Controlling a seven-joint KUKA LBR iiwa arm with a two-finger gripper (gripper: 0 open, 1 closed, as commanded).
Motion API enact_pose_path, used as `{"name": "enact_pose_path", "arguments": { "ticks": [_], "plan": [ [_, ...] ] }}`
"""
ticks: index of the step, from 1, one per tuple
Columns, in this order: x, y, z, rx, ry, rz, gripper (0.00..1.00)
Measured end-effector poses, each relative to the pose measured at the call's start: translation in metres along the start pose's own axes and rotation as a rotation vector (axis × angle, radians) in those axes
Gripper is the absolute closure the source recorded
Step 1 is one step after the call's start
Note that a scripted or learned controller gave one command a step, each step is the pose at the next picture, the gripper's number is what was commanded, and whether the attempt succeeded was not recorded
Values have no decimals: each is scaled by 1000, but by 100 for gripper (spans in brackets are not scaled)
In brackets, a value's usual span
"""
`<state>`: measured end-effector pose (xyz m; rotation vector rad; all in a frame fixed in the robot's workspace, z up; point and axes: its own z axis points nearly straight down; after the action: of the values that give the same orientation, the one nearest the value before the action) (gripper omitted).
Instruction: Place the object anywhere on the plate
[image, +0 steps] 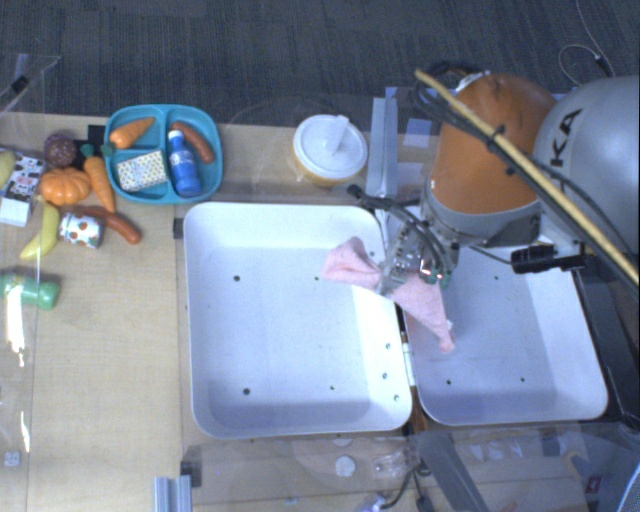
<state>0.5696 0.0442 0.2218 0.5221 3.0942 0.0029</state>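
Gripper (415, 264): hangs low over the seam where the left bin (290, 340) and right bin (520, 350) meet, right on top of the pink cloth (347, 264). Impossible to tell from this slant whether clamped on the cloth or loose above it. Cloth: spread across the seam, one end on the floor of the left bin, the other trailing into the right bin, bunched up in the middle just under the gripper. Looks gathered there as if pinched, but only a guess. Plate (213, 134): blue, divided, out on the bench beyond the far left corner of the left bin, well apart from the cloth, already carrying toy food (185, 160) in its compartments. Step in hand, by the look of it: the pick, not yet the carry. Next move calls for a firm hold on the bunched middle, then a lift high enough to clear both ends over the bin wall, a long reach leftward and away, and a release over the plate, anywhere on it, even atop the toys.
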Motion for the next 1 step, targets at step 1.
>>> {"name": "enact_pose_path", "arguments": {
  "ticks": [1],
  "plan": [
    [17,47,1,-2,-3,-339,100]
  ]
}}
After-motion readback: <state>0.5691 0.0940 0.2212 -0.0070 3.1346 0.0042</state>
